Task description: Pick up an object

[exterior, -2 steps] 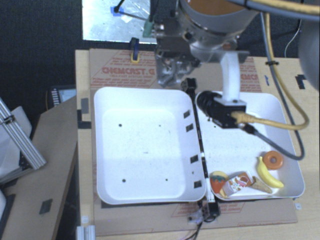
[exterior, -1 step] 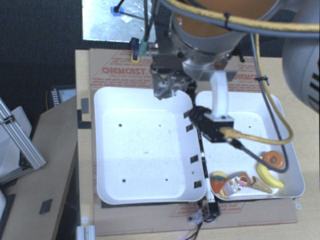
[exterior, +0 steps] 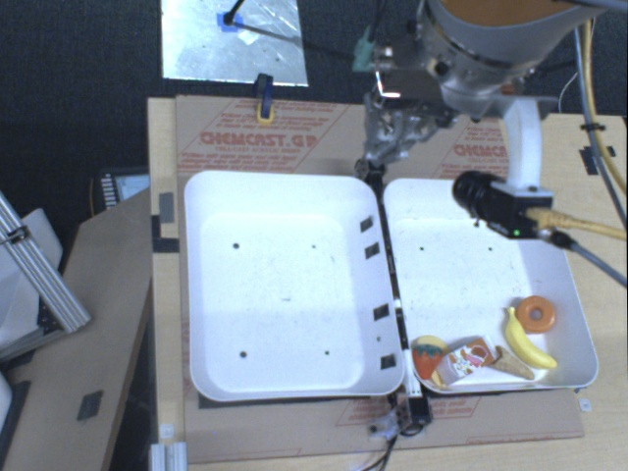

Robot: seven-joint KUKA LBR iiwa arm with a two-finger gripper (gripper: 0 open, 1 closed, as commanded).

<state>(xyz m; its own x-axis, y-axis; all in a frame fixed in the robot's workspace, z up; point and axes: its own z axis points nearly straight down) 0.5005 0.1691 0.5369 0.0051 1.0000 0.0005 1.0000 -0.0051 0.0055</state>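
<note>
Matt white plastic bins (exterior: 280,189) on printed brown cardboard (exterior: 294,135)

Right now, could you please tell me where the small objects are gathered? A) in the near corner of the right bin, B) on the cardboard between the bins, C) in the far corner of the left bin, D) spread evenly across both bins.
A: the banana, the orange ring and the other small items lie clustered in the near corner of the right bin.
</note>
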